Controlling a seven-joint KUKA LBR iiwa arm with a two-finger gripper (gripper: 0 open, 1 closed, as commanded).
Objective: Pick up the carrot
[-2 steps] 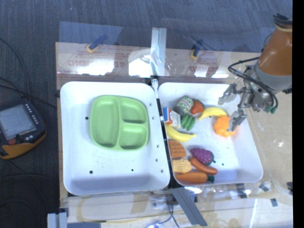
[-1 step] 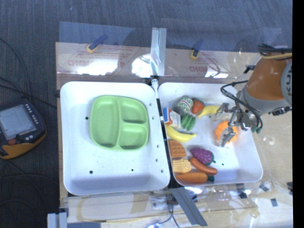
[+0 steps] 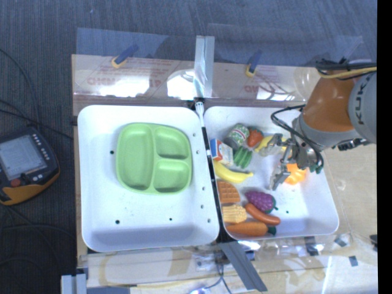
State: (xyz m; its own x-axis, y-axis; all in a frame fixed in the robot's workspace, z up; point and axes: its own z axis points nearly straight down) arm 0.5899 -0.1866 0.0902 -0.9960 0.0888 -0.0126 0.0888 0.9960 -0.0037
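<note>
A green divided plate (image 3: 154,158) is sitting in the left bin (image 3: 92,225) on the table. In the right bin (image 3: 318,216), a banana (image 3: 231,174) is lying near the dividing edge, and the carrot (image 3: 248,229) is resting along the bin's near edge, just beside purple grapes (image 3: 261,199). Toward the table's right edge, the tool (image 3: 282,175) is hovering with fingers spread wide, gripping nothing, beside an orange fruit (image 3: 296,174).
</note>
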